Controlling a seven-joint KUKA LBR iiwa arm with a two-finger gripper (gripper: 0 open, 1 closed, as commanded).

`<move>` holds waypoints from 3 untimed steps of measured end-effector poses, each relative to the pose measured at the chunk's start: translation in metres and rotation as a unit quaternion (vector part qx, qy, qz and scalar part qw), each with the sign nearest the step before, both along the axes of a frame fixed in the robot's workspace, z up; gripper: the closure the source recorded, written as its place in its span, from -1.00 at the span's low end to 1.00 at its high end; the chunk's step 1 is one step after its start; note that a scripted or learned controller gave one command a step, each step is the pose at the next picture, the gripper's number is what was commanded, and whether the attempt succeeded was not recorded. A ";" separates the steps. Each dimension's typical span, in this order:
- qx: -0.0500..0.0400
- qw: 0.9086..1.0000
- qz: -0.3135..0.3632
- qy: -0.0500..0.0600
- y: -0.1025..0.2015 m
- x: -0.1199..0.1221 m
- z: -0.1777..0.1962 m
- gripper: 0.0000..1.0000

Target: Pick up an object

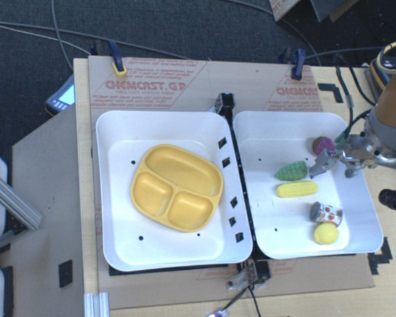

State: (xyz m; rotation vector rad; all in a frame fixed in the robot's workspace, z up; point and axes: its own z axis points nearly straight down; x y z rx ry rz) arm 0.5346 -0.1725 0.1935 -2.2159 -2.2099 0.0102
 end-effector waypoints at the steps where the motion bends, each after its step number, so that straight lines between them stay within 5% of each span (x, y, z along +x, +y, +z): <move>1: -0.001 1.000 0.001 -0.006 0.000 0.003 0.006 -1.00; 3: -0.001 1.000 0.001 -0.005 0.004 0.001 -0.082 -1.00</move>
